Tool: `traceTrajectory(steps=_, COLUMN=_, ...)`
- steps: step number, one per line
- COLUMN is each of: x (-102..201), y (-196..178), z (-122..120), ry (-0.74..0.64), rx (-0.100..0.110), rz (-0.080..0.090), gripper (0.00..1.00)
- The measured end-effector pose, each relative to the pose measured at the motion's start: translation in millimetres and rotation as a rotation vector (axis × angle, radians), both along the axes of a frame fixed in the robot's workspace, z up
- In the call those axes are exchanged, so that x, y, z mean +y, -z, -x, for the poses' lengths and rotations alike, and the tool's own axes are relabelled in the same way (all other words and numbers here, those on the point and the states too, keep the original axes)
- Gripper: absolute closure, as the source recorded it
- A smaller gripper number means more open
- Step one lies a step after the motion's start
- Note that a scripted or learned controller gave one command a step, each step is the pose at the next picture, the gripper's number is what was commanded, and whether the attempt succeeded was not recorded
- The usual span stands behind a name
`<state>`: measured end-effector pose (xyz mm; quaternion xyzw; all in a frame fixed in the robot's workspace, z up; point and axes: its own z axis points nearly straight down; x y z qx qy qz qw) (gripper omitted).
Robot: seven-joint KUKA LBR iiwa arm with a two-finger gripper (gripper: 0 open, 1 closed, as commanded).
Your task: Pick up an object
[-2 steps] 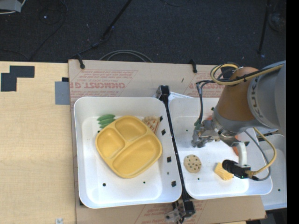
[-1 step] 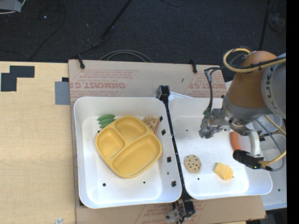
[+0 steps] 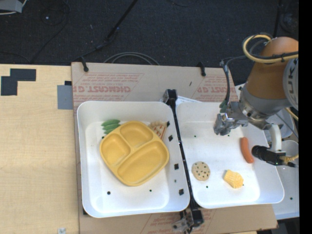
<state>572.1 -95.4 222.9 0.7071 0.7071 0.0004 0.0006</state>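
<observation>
Hanging over the right bin (image 3: 273,199), my pincer (image 3: 222,126) sits above its upper middle part, and from this slanted look down I cannot tell whether it is open or closed; nothing shows between its tips. Behind it my grey arm with the orange band (image 3: 278,50) leans in from the right side of the view. Just to the right of my pincer and a little lower lies an orange carrot-like piece (image 3: 246,150), long and thin, close to the bin's right wall, with a dark fitting (image 3: 268,154) just past it. Below my pincer and slightly to the left rests a round cookie (image 3: 201,170) speckled with dark chips, flat on the white floor. Below and slightly to the right of my pincer sits a yellow chunk (image 3: 233,179) that looks like a bit of corn, near the cookie but apart from it. None of these three touches my pincer. Across the dark divider (image 3: 176,140) to my pincer's left is the left bin (image 3: 87,179), where a yellow divided plate (image 3: 134,152) with three compartments lies tilted on the floor. A green leafy piece (image 3: 110,125) peeks out at the plate's upper left edge, touching it, and a pale tan waffle-patterned piece (image 3: 158,128) shows at its upper right edge, nearest to me of the things in that bin
</observation>
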Motion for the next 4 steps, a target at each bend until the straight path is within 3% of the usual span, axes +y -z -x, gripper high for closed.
traceTrajectory(steps=1, x=6, y=-45, z=-3, ry=-0.001, rx=-0.001, rz=0.0, gripper=1.0)
traceTrajectory(steps=4, x=160, y=-38, z=-15, ry=-0.004, rx=0.005, rz=-0.001, gripper=1.0)
